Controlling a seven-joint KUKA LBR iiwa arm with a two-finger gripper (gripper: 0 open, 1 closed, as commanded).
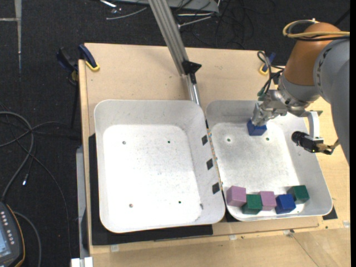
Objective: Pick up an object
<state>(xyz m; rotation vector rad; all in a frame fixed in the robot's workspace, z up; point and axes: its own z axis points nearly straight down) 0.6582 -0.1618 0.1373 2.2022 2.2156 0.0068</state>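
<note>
The top of the blue block (256, 129) is hidden by the pincer (259, 122); whether it is gripped cannot be told. No writing is legible.

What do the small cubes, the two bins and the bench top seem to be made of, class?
Cubes: probably painted wood or plastic; solid matte colours, crisp edges.
Bins: likely moulded plastic; white, rounded rims, scuffed and speckled floors.
Bench top: looks like plywood or fibreboard; pale tan, flat, unvarnished.
</note>
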